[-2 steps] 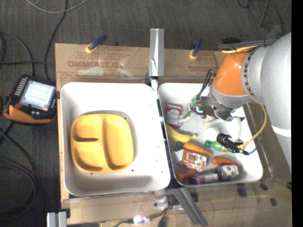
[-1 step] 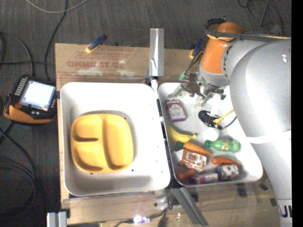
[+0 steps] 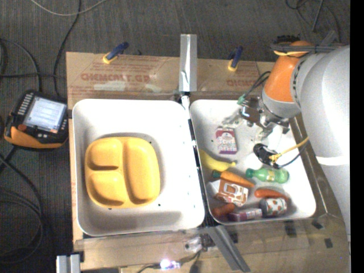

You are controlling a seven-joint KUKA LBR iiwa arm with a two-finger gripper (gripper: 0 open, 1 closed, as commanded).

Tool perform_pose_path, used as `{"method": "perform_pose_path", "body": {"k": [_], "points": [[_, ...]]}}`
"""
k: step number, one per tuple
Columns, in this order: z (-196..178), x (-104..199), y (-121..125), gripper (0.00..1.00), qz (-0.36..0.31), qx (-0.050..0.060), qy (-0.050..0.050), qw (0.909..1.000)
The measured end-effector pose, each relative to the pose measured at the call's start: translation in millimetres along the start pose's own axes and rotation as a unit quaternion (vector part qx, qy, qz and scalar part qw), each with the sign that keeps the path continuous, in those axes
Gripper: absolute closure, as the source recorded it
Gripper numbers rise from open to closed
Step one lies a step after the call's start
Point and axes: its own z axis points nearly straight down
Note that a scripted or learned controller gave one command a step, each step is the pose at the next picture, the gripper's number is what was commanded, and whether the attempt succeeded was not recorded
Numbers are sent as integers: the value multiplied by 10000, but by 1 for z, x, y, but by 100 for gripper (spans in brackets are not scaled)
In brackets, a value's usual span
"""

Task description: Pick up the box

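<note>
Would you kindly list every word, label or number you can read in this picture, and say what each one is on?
Faint red print on the cardboard behind the bins: too blurred to read surely.
Pouch label: too small.
Box print: too small.
Green bottle and can labels: too small.
Pendant screen: lit, nothing legible.

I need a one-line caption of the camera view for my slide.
The arm's tool hovers over the right bin, where a box lies among toy foods; the left bin holds a yellow tray.
</note>
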Motion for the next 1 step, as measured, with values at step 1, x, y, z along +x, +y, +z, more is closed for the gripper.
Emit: {"method": "perform_pose_path", "body": {"k": [1], "points": [[-1, 25, -45, 0, -437, -25, -27, 9990]]}}
